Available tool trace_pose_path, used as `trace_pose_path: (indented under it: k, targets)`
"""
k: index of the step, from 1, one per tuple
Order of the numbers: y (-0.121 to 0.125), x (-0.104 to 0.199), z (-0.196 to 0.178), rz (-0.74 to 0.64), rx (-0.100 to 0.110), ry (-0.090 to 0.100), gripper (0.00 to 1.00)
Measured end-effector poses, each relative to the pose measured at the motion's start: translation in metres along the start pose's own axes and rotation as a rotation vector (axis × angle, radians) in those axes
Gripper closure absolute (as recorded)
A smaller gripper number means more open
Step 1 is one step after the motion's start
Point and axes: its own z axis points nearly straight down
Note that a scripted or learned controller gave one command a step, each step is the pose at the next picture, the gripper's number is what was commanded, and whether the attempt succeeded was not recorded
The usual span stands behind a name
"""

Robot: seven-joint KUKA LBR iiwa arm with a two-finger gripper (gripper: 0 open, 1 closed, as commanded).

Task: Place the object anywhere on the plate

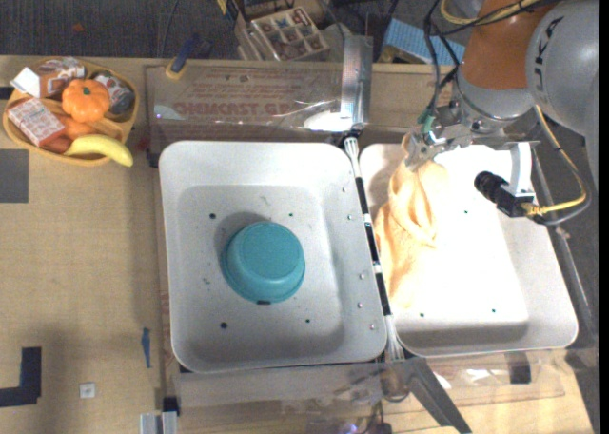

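A teal round plate (265,261) lies in the middle of the left bin (190,175). A pale yellow-orange cloth (404,232) is in the right bin (514,299), along its left side. The cloth's top is drawn up into a peak that ends between the fingers of my gripper (419,148), while its lower part trails down onto the bin floor near the divider. The gripper hangs over the back left corner of the right bin and is shut on the cloth's top. The plate sits well to the left of the gripper, across the divider.
The raised rims (366,232) between the two bins stand between cloth and plate. A wicker basket (67,113) of toy food sits at the bench's far left. A clear plastic panel (247,99) runs behind the left bin. Cables and a black fitting (500,189) hang off the wrist.
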Motion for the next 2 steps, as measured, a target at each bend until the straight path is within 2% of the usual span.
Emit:
trace_pose_path:
  k: [1,2]
  targets:
    - [0.001,-0.002,-0.04,0.001,-0.002,-0.001,1.0]
    - [-0.018,0.046,-0.035,-0.399,0.001,0.001,1.0]
